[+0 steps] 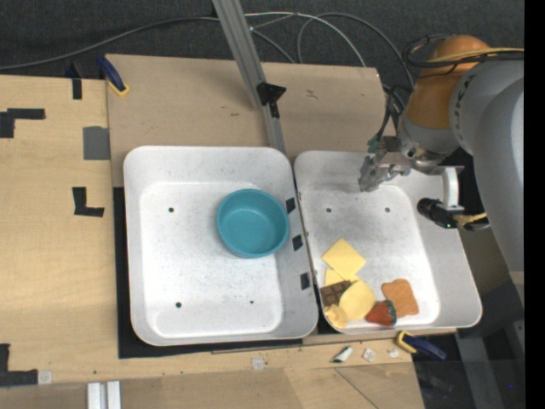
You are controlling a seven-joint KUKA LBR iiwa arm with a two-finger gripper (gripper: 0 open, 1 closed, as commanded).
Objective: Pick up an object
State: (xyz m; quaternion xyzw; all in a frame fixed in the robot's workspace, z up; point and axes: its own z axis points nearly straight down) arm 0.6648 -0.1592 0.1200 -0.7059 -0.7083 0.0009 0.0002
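A teal bowl [251, 221] sits in the left bin [153, 228], toward its right side. In the right bin [443, 262], near the front, lies a cluster of toy food: a yellow cheese slice [344, 257], a second pale yellow piece [356, 300], a dark brown piece [333, 292], an orange cracker-like piece [400, 296] and a small red piece [381, 314]. My gripper [372, 177] hangs over the back of the right bin, well behind the food cluster. Nothing shows between its fingers.
A slanted metal pole [247, 58] rises behind the bins. Cables [324, 32] run along the dark back. Blue-and-yellow clamps sit at the board's back left corner [113, 75] and front right edge [417, 344]. The arm's grey body [502, 143] fills the right side.
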